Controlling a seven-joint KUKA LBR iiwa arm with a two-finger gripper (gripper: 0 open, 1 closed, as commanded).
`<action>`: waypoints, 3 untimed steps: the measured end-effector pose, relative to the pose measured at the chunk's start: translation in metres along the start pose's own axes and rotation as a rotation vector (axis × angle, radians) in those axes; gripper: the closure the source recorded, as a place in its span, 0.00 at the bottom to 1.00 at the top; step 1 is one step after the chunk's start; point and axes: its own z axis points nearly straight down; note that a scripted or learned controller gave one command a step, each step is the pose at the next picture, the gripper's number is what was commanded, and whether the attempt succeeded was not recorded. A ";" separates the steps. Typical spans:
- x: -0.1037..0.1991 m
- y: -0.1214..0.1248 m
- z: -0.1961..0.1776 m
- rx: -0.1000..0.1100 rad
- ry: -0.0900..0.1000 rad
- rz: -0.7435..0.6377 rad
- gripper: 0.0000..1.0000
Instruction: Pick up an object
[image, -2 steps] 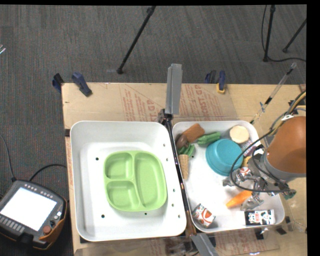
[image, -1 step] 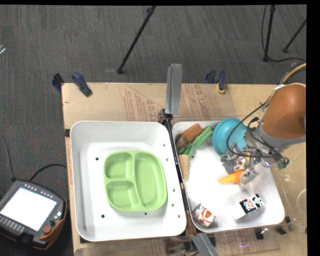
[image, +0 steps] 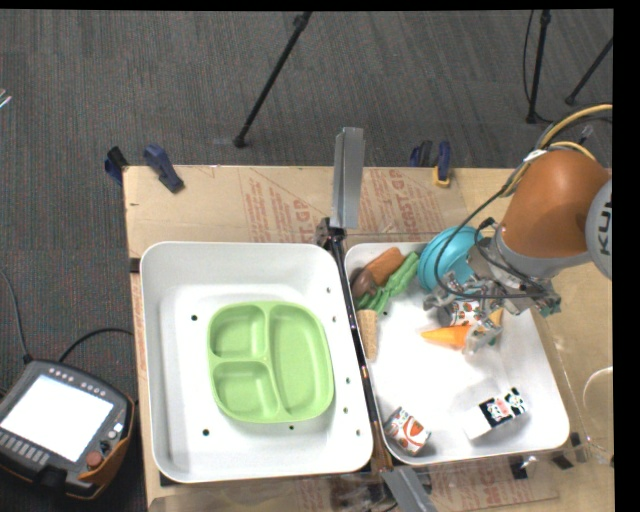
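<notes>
The arm reaches in from the right, and its gripper (image: 470, 318) hangs low over the right bin (image: 440, 400), in its upper right part. Right below it lie an orange cone-shaped toy (image: 445, 336) and a small printed object that the gripper partly hides. A teal bowl (image: 446, 255) sits just behind the gripper. Brown and green toy foods (image: 385, 272) lie at the bin's upper left. A red-and-white carton (image: 407, 430) and a black-and-white carton (image: 498, 412) rest near the front edge.
The left bin (image: 170, 300) holds a green divided tray (image: 270, 360). A waffle-cone piece (image: 368, 332) leans at the wall between the bins. Clamps grip the cardboard bench's back edge. A teach pendant (image: 60, 425) lies on the floor at the lower left.
</notes>
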 end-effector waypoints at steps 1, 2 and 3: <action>-0.054 0.058 0.000 0.000 -0.002 -0.018 0.00; -0.023 0.098 0.000 0.000 0.001 0.030 0.00; 0.011 0.104 0.000 0.001 0.001 0.072 0.00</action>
